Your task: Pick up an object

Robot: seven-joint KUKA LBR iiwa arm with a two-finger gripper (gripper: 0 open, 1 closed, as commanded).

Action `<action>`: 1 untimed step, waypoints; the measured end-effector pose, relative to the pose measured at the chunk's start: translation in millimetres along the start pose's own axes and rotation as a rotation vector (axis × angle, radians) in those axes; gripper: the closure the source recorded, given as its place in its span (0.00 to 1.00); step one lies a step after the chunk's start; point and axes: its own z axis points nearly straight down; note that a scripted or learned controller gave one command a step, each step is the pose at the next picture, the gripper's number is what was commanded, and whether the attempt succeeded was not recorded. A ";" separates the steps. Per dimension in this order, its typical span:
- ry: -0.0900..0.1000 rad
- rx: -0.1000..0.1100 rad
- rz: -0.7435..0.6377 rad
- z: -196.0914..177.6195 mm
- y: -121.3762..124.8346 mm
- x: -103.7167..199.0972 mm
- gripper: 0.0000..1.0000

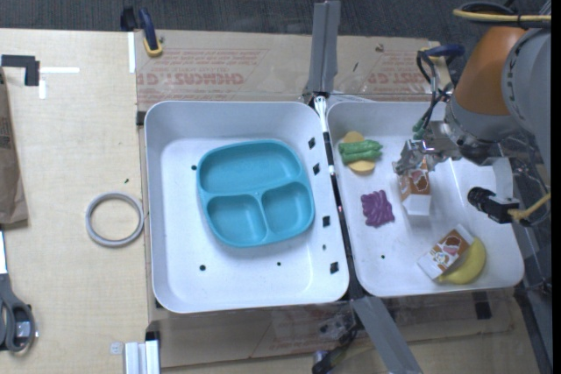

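small orange-white carton (415, 188) upright in right bin (386, 271).

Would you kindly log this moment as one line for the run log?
gripper: over right bin, above small orange-and-white carton | grasp: cannot tell | left bin: blue divided plastic tray

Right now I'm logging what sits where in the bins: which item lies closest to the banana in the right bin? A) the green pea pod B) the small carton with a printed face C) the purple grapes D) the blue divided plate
B: the small carton lies against the banana at the near right corner of the right bin.
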 end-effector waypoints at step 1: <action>0.000 -0.004 0.054 17.5 6.5 -0.2 1.00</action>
